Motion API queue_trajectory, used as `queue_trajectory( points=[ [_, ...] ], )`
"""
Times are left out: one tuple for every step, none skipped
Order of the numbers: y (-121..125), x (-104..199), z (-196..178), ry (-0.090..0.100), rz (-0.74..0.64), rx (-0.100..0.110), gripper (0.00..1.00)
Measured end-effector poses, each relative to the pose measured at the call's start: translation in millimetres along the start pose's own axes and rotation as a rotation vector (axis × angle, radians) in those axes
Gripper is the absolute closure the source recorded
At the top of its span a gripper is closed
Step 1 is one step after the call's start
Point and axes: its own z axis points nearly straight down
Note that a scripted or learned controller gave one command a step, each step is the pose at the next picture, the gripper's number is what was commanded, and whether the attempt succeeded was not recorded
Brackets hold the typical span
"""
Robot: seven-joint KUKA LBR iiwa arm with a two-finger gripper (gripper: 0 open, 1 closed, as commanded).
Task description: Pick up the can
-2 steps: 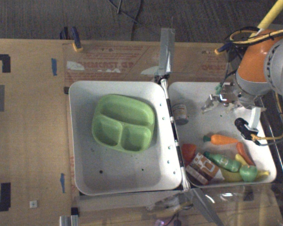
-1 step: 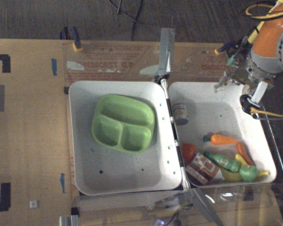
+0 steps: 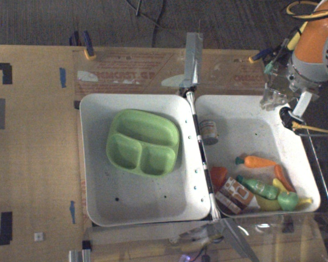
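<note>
Judging the can (image 3: 209,131) first: it looks like a small metal tin with a pale label, rigid and fairly light, with smooth curved sides that could slip, so I would take it across its round body, squeezing on opposite sides near the middle. It sits in the right bin (image 3: 246,111), tight against that bin's left wall, which leaves little room for a finger on that side. The toy carrot (image 3: 257,161), the bottle (image 3: 259,188) and the carton (image 3: 235,195) lie nearer the front of that bin, well apart from the can. My gripper (image 3: 274,97) hangs over the bin's back right rim, well away from the can, wrist pointing down; I cannot tell how it is set.
</note>
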Motion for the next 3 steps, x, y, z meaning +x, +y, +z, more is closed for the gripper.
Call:
queue_trajectory(
  points=[
    [10,-30,-180,0.001,0.194,0.003,1.00],
    [10,-28,-265,0.001,0.040,0.001,1.00],
    [-3,5,-233,0.002,-0.002,0.007,1.00]
  ],
)
